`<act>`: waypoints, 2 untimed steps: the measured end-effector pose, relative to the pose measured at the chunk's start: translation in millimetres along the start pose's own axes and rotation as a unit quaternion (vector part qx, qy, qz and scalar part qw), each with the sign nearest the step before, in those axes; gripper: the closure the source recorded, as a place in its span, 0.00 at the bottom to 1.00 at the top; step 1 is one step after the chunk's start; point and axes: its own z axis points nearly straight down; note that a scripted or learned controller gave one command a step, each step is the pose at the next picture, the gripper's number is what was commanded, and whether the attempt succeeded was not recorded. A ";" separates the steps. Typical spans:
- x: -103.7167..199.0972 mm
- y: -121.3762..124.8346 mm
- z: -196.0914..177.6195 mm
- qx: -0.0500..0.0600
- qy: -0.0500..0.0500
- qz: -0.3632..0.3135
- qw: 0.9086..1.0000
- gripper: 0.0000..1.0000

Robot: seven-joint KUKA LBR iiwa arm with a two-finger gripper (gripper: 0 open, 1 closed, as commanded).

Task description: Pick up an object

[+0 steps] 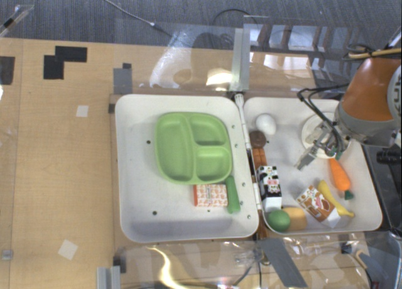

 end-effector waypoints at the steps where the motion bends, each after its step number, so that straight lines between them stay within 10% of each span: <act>1: -5.5 -20.9 1.7 -0.009 -0.004 -0.010 1.000 0.00; 2: -7.6 -19.4 1.6 -0.009 -0.001 -0.001 1.000 0.00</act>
